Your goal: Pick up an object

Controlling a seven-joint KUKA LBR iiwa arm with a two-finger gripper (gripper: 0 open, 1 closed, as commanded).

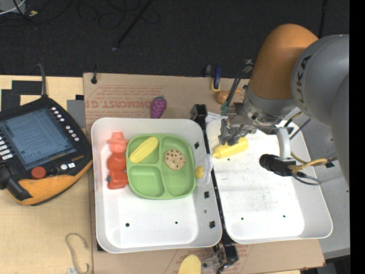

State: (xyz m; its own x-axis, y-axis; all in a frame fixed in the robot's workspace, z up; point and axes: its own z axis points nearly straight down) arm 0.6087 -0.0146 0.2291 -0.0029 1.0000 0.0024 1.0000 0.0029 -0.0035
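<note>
Yellow toy piece lies in the right bin near its upper left corner, just under the gripper, placed for a top-down grab. I cannot tell how its fingers are set. Green tray sits in the left bin.

The arm covers the right bin's far corner, and its own bulk runs off the right edge. The gripper's fingertips are too dark to separate (a yellow toy lies just below).
</note>
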